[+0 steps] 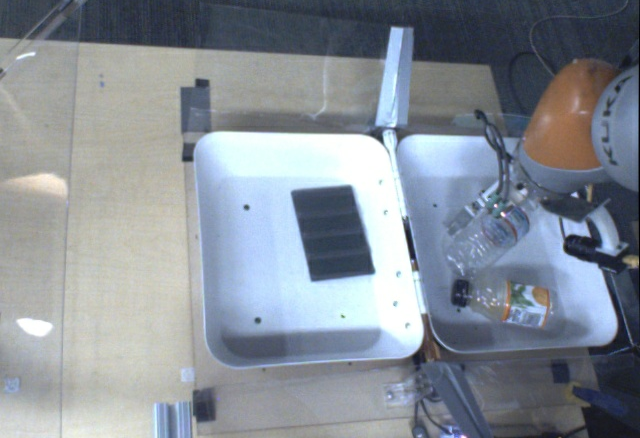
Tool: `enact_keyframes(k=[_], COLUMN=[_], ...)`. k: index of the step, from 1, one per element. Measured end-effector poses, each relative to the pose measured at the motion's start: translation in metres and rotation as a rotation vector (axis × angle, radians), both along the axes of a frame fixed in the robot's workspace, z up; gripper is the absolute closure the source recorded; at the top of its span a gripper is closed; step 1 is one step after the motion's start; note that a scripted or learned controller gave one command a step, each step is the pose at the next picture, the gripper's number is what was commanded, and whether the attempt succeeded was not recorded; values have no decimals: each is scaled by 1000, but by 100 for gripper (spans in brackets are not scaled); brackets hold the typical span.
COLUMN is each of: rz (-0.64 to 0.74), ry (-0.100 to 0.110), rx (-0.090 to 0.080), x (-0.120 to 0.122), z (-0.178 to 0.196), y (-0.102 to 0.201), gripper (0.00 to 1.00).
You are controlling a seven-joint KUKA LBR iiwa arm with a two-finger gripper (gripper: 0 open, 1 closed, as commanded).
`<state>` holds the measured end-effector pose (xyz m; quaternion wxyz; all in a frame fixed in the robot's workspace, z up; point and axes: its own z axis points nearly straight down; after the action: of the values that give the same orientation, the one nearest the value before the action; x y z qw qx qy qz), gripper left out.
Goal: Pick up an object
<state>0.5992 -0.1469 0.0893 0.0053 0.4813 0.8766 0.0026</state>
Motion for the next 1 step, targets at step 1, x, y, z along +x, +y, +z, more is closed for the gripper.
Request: enact_keyframes(k=[1], rz=[33], ry=[-3], rx=[1], x=[-23], z=[1], y=[47], gripper=[0])
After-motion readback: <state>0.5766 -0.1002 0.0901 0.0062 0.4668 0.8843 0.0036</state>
